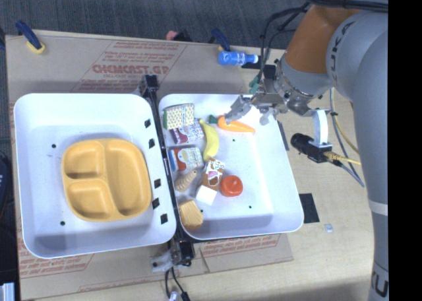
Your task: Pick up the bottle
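Observation:
A small bottle-like item (212, 173) with a red, white and brown label lies in the middle of the right bin (280, 181), between a banana (210, 140) and a red tomato (231, 186). My gripper (252, 111) hangs over the bin's far edge, well up and to the right of that bottle. Its fingers (237, 104) are spread open with nothing between them. An orange carrot (236, 125) lies just beneath the left finger.
The right bin's left side holds a patterned box (179, 117), two red-and-white packs (186, 158), a biscuit-like piece (186, 180), a white cube (206, 195) and a tan block (190, 214). A yellow divided plate (105, 177) sits in the left bin (33, 115). A blue item (235, 59) lies behind the bins.

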`<state>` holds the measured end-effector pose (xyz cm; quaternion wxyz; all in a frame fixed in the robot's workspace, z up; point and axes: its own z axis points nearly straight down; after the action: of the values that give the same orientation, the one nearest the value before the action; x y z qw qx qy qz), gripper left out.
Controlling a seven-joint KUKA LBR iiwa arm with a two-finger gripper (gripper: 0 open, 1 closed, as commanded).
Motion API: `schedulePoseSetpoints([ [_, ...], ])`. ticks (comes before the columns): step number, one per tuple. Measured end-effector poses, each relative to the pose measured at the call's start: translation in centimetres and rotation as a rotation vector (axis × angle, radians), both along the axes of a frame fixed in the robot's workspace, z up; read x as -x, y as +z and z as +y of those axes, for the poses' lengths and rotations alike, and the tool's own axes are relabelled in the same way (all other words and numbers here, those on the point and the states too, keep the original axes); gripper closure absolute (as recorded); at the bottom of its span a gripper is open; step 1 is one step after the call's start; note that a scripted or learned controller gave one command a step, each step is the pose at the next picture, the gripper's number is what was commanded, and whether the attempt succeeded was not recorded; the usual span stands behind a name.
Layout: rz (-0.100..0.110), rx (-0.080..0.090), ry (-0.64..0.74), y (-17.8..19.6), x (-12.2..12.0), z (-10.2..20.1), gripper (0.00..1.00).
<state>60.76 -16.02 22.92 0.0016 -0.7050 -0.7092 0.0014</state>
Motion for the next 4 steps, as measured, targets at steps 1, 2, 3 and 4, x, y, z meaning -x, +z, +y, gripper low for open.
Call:
schedulePoseSetpoints([
  [1, 0.002, -0.001, 0.005, 1.0, 0.0, 0.1, 1.0],
  [2, 0.001, 0.0, 0.075, -3.4, 4.7, 1.8, 1.0],
  [3, 0.0, 0.0, 0.026, -2.2, 10.3, -0.8, 1.0],
  [4, 0.001, -0.001, 0.127, -3.4, 13.1, 5.2, 1.0],
])
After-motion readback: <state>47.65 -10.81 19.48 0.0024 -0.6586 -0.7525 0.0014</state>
